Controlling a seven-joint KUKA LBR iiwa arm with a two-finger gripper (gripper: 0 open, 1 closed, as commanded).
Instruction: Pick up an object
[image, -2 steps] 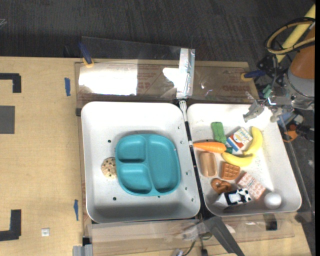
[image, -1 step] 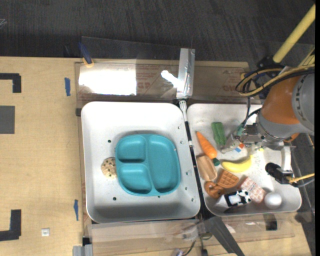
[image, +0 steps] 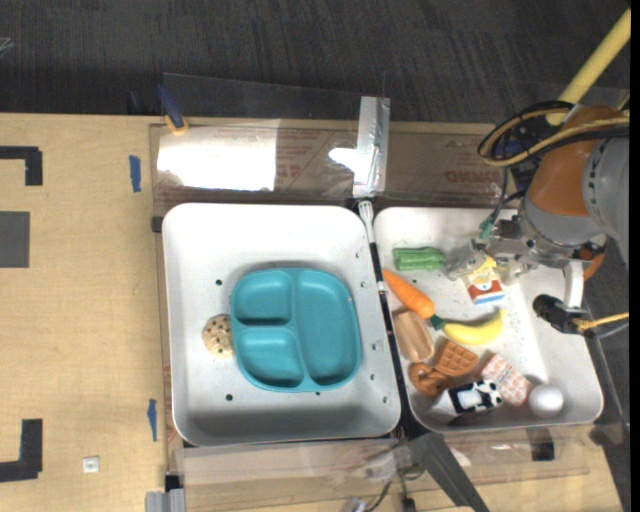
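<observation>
Gripper (image: 497, 250) hangs low over the right bin's (image: 580, 385) upper part, just above a small red-and-white carton (image: 486, 290); whether it is open or closed I cannot tell. This looks like the reach-in before a grasp. Next it must settle squarely on the carton, clear of the banana (image: 475, 329) and green piece (image: 418, 259) nearby. A teal divided plate (image: 297, 326) sits in the left bin (image: 190, 260).

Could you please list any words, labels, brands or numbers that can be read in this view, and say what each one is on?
None can be read.
Cardboard behind the bins: reddish printing, too blurred to read.
Small red, white and blue carton in the right bin: a printed label, too small to read.
</observation>
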